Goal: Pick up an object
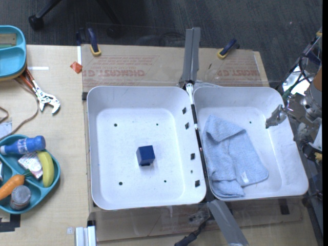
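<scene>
wrench (47, 100), banana (47, 169), blue tray (54, 181)

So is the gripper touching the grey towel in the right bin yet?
Apart. In the camera view the gripper sits by the right bin's far right side, with bare white bin floor between it and the grey towel.

Two white bins, left (97, 137) and right (287, 152), look like smooth plastic with a soft sheen. The blue block (146, 155) in the left one is matt and hard-edged. In the right bin the towel (233, 155) is pale blue cloth, nubbly terry, crumpled. The bench top (51, 76) shows light wood, matt, under a sheet of brown cardboard (133, 68) with red print. The wrench (46, 100) gleams as bare metal. The teal tray (51, 181) is glossy plastic, and the banana (47, 168) on it looks smooth.
</scene>
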`<state>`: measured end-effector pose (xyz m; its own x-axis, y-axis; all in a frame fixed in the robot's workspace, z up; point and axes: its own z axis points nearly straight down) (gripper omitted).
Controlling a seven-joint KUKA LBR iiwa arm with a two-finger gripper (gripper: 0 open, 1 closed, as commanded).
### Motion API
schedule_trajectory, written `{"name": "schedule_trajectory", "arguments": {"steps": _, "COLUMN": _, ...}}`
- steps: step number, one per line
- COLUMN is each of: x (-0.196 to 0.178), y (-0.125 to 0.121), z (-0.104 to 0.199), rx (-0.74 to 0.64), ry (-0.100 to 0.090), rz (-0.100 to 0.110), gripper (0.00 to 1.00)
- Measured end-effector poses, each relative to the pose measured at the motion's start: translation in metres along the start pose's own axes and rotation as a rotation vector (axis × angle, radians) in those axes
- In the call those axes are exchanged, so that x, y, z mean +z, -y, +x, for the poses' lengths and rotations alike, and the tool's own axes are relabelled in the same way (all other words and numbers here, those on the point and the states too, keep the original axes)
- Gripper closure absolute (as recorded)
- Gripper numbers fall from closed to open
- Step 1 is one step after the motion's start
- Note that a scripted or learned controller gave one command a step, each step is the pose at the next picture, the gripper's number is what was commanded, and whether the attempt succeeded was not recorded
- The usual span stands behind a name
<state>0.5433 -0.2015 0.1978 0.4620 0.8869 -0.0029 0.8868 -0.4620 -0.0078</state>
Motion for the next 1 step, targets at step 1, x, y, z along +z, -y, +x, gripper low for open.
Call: {"name": "schedule_trajectory", "arguments": {"steps": 1, "x": 0.0098, "y": 0.0012, "z": 0.0864, "rx": 0.104, "ry": 0.001, "rz": -0.001, "gripper": 0.0}}
